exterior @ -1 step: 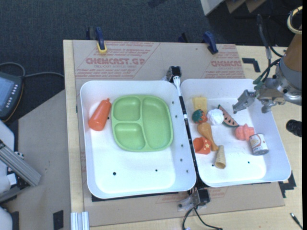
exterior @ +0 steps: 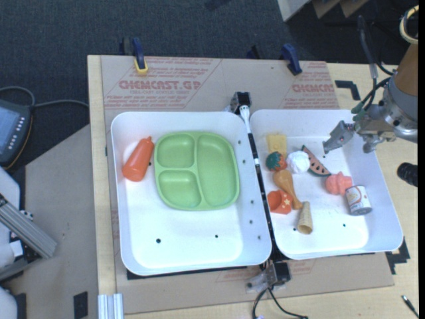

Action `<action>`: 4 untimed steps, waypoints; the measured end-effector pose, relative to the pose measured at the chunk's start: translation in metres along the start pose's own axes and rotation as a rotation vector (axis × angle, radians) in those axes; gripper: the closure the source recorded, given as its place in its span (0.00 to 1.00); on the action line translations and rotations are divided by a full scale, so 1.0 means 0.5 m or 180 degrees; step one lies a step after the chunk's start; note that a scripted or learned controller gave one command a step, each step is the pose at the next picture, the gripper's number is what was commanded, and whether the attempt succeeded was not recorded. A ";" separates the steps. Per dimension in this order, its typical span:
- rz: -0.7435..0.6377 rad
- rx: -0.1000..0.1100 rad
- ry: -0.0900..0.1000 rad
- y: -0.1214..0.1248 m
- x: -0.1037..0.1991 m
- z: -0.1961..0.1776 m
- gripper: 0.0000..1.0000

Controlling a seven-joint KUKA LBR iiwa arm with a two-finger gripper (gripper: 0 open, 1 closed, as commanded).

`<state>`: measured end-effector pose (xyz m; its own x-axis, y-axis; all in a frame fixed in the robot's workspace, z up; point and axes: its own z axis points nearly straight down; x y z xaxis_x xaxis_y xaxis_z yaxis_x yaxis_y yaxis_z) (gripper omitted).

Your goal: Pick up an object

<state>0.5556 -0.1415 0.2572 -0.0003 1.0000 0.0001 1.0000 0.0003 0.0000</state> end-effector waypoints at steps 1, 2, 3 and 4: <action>0.0003 0.0026 0.0007 -0.007 -0.001 0.127 0.00; 0.0001 0.0018 0.0007 -0.015 0.011 0.217 0.00; 0.0002 0.0019 0.0006 -0.011 0.014 0.343 0.00; 0.0003 0.0011 0.0005 -0.011 0.015 0.346 0.00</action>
